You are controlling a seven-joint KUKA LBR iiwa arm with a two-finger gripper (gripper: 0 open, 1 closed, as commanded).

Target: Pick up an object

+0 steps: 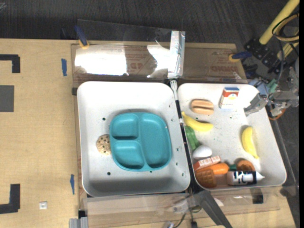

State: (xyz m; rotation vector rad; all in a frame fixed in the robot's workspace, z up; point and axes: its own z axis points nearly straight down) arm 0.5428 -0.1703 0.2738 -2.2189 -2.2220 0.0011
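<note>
The right bin (270, 141) holds a hot dog (202, 107), a small white carton (230, 98), two bananas (198, 124) (249, 140), a green piece (191, 137), a white rounded object (202, 152), an orange carrot (219, 169), a brown round item (245, 165) and a dark bottle (243, 177) lying flat. My gripper (255, 103) hangs over the bin's upper right rim, right of the carton and above the right-hand banana. It touches none of the objects.
A teal divided plate (140, 140) lies in the left bin (95, 99), with a cookie (103, 144) at its left edge. Cardboard and clear plastic (142, 58) stand behind the bins. Cables and a yellow hose (280, 18) crowd the far right.
</note>
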